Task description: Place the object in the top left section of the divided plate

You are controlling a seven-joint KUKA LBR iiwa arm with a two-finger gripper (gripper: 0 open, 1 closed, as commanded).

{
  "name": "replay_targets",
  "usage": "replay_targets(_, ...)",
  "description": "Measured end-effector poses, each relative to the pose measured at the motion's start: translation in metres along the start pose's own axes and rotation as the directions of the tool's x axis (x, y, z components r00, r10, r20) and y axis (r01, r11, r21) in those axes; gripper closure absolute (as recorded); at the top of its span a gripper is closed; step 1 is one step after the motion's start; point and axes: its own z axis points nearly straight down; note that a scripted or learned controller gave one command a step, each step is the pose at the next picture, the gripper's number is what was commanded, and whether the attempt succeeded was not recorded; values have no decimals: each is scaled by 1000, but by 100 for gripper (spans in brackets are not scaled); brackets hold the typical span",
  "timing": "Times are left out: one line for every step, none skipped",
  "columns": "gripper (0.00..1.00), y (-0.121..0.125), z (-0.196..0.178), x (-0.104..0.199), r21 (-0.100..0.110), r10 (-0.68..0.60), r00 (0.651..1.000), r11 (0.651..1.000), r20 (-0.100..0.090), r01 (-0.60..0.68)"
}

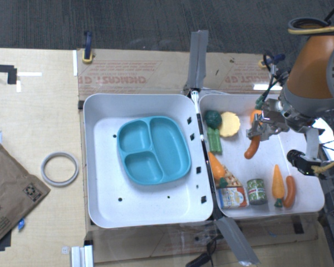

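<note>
Over right bin [317, 204], gripper [259, 131] clamps a sausage [252, 147], hanging by its top end. Carry it slow & level to plate [153, 149]; aim for top-left section, release low.

A robot lab: a big arm [314, 65], a cardboard-covered bench [33, 121], white bins [94, 166], toy food [278, 182].

An orange-red sausage [252, 147] hangs tilted over the right bin [317, 204]; teal divided plate [154, 149] in left bin [94, 166].
</note>
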Motion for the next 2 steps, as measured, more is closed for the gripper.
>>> replay_targets(100,12,11,84,2,229,974,974,2,-229)
replay_targets(100,-47,19,-2,1,197,980,980,2,-197)
